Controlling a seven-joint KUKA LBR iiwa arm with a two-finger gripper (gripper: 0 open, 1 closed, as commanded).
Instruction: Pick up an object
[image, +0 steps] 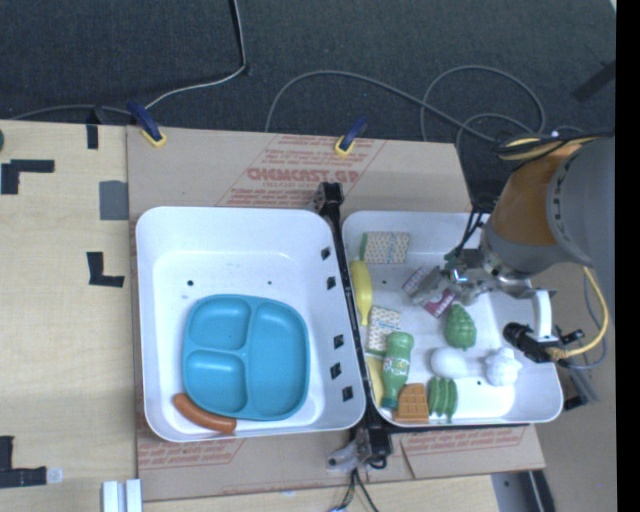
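Toy food (458, 327) lies crowded in the right bin (520, 408) as the gripper (438, 290) reaches low over a pinkish piece beside the green one, its grasp impossible to judge, with a firm closing and straight lift seemingly next.

You can't make out the gripper (440, 290) fingers: they blur into a pinkish object (437, 299) at the middle right. The arm (560, 210) runs off the frame's right edge. The blue plate (245, 355) covers part of the orange sausage (204, 414) at lower left. The toys (400, 365) along the right bin's (520, 405) left wall overlap.
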